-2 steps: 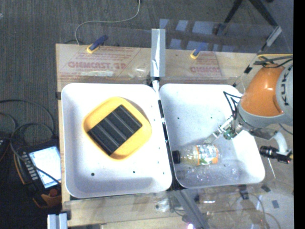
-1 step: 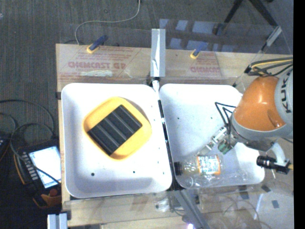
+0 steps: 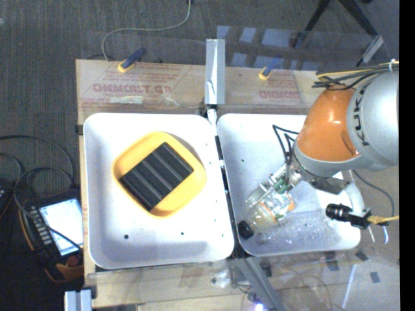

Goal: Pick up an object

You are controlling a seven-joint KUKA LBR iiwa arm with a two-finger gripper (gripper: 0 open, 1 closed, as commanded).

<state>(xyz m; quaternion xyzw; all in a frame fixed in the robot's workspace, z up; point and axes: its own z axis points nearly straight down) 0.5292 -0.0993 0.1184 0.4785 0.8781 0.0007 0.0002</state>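
Clear plastic — a crumpled bottle-like thing (image 3: 271,211) — lies in the right bin (image 3: 259,141), long axis slanting from lower left to upper right. Over its upper end sits the hand (image 3: 282,185); I cannot tell its grip. Across, the left bin (image 3: 104,238) holds a yellow tray (image 3: 159,173).

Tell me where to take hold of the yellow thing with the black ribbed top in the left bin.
Probably best across its two long yellow edges, coming straight down. The yellow object lies flat and skewed in the left bin, clear of the walls, so there is room on both sides. Its black ribbed panel is broad and flat, offering nothing to pinch. Turn the hand to match the skew.
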